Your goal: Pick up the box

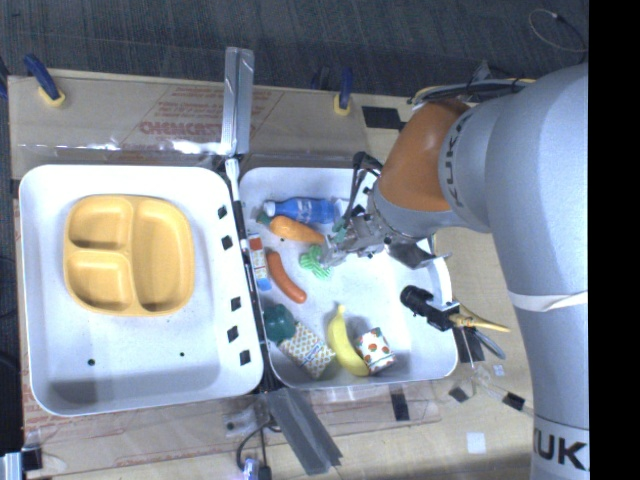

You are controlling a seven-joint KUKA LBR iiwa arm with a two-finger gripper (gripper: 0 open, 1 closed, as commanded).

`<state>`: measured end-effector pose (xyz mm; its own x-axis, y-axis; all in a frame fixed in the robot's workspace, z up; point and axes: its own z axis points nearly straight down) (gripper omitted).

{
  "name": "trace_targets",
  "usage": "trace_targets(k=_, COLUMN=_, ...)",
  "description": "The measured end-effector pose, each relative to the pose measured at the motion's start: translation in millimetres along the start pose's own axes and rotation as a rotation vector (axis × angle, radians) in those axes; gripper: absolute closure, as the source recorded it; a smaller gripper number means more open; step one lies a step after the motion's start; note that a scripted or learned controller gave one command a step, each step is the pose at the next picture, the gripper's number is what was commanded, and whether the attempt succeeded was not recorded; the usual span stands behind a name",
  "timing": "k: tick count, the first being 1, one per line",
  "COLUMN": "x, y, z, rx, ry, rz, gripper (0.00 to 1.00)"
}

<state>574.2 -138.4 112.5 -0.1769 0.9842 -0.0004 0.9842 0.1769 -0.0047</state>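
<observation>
Gripper (345, 240) above the right white bin (425, 363); its grasp cannot be told.
The small patterned cardboard box (306, 348) lies at the bin's front edge, long axis diagonal, beside the yellow banana (345, 343).

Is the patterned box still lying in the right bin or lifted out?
In the bin. The box lies on the right bin floor near its front edge, beside the banana, apart from the gripper.
</observation>
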Motion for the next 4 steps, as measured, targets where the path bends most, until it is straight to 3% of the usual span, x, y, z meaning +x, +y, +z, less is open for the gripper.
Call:
trace_targets(k=1, x=6, y=59, z=-17, rx=-0.004, ry=0.001, rz=0.016, gripper=1.00)
trace_targets(k=2, x=6, y=59, z=-17, rx=-0.004, ry=0.001, rz=0.016, gripper=0.00)
trace_targets(k=3, x=2, y=92, z=7, rx=-0.028, ry=-0.007, rz=0.053, gripper=0.00)
trace_targets(k=4, x=5, y=87, z=6, rx=-0.007, ry=-0.002, rz=0.044, gripper=1.00)
